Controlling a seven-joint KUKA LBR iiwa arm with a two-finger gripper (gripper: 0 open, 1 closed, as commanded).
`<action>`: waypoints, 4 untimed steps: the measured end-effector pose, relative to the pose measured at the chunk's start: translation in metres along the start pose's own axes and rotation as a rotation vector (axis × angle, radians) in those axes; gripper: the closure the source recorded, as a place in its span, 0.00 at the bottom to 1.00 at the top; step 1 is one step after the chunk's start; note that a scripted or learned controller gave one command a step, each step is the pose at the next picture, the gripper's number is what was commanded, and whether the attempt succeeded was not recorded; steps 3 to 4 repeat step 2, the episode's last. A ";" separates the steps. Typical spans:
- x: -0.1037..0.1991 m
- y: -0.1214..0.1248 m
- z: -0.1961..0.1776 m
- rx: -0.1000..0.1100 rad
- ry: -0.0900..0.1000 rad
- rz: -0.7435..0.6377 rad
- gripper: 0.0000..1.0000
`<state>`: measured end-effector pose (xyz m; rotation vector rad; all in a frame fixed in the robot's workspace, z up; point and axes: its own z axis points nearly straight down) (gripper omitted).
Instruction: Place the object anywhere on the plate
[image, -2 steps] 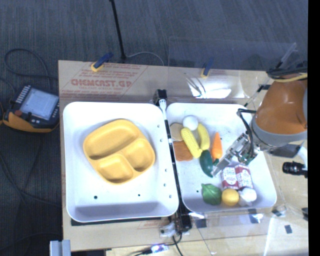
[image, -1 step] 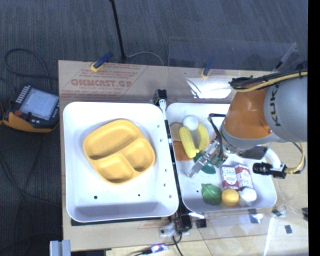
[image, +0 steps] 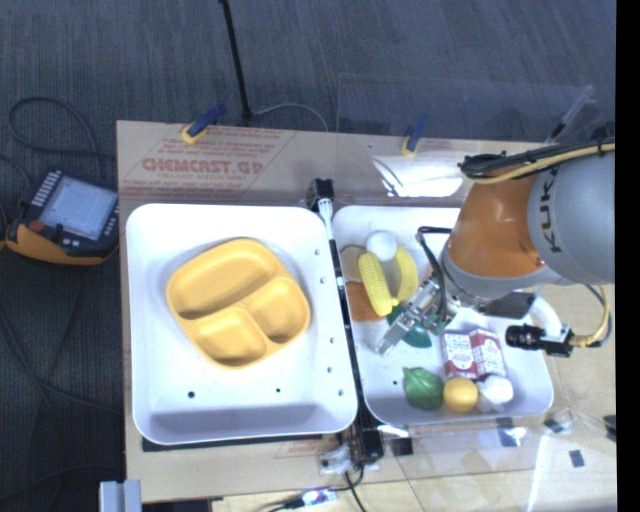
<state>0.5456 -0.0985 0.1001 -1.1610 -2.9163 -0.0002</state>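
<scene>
The jaws (image: 400, 328) hung in the right bin (image: 530, 395), at three o'clock from the plate (image: 237, 300), beside the corn (image: 377, 282); their grip was unclear.

Bare plate (image: 238, 300), crowded right bin (image: 535, 395)

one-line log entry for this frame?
phase: reaching in right bin | gripper: low over bin floor beside corn, nothing visibly held | plate: in left bin, no object on it
</scene>
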 end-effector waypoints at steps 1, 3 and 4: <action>0.000 0.000 0.000 0.000 0.000 0.000 0.00; 0.000 0.000 0.000 0.000 0.000 0.000 0.00; 0.000 0.000 0.000 0.000 0.000 0.000 0.00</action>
